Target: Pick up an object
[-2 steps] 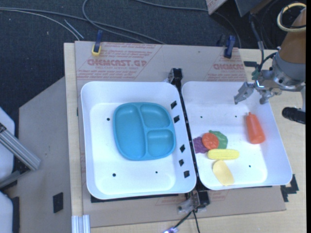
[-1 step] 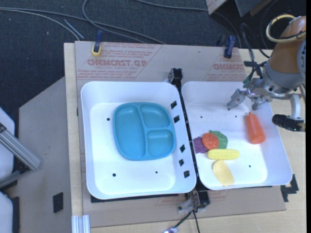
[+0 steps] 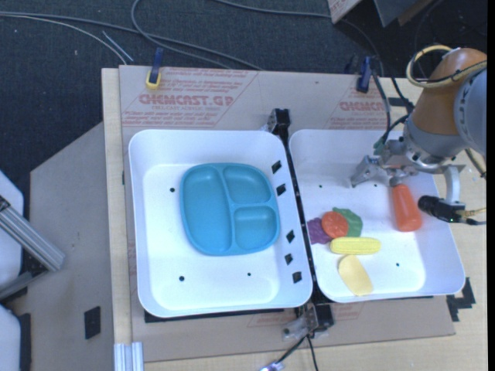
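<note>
Closest to the camera is a pale yellow piece (image 3: 355, 274) near the front rim of the right bin (image 3: 441, 280), with a yellow corn cob (image 3: 355, 246) just behind it and a little pile touching that: a purple piece (image 3: 316, 229), an orange-red one (image 3: 335, 224) and a green one (image 3: 351, 220). An orange carrot-shaped toy (image 3: 404, 206) lies off to the right of the pile with bare white floor around it. The gripper (image 3: 381, 171) hangs over the far half of that bin, fingers spread apart with nothing between them, beside the carrot's far end. Left bin (image 3: 147, 207) has a blue divided plate (image 3: 230, 207) in the middle, lots of open room along its edges.
</note>
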`<control>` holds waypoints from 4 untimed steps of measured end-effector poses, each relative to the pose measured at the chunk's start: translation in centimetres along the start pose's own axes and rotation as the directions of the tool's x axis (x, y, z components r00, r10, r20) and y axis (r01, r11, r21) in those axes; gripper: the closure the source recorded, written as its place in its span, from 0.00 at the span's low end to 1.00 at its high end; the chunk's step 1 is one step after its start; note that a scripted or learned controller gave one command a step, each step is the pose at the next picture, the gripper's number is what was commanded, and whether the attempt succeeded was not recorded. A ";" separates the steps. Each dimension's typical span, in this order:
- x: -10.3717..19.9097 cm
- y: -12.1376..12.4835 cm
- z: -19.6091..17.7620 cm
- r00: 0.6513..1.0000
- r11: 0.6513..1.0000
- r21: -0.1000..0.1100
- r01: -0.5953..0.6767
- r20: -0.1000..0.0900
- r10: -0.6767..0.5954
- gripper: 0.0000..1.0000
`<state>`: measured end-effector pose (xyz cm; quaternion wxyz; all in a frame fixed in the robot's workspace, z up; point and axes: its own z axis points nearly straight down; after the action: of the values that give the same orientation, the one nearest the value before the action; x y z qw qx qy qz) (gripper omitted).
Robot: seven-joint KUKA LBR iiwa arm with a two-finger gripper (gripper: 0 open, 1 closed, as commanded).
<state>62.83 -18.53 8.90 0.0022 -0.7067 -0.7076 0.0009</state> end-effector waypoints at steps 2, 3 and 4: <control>0.2 0.8 -6.0 1.000 1.000 -0.010 0.000 0.003 0.000 1.00; 0.2 0.9 -11.5 1.000 1.000 -0.011 0.000 0.004 0.000 1.00; 5.4 1.2 -13.0 1.000 1.000 -0.008 0.004 0.001 -0.004 1.00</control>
<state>64.07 -13.16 21.89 -0.0011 -0.7052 -0.7090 -0.0017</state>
